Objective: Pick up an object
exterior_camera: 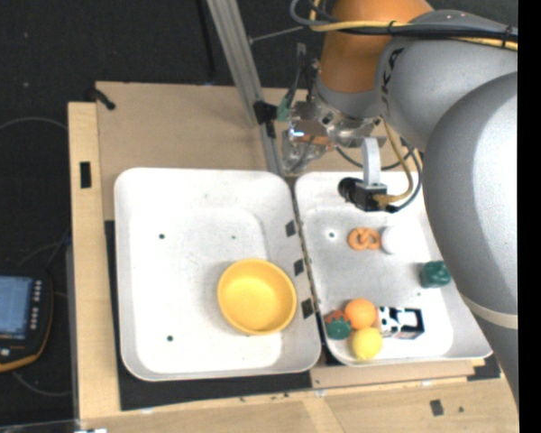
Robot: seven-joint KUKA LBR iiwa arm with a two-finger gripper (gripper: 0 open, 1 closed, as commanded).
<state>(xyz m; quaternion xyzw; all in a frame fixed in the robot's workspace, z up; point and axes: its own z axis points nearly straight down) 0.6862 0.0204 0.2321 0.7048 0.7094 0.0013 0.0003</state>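
Tan bench (162,124) bearing two white bins (180,215); yellow bowl (256,296) in one; gripper (298,152) well behind bowl, open-or-closed state indiscernible; orange ball (360,313) right of bowl.

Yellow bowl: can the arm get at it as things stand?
Probably yes: the bowl sits alone in its bin, open side up, nothing above it; the gripper hangs by the bins' far edge.

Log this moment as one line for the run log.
gripper: at right bin far corner | yellow bowl: in left bin | orange ball: right bin, untouched
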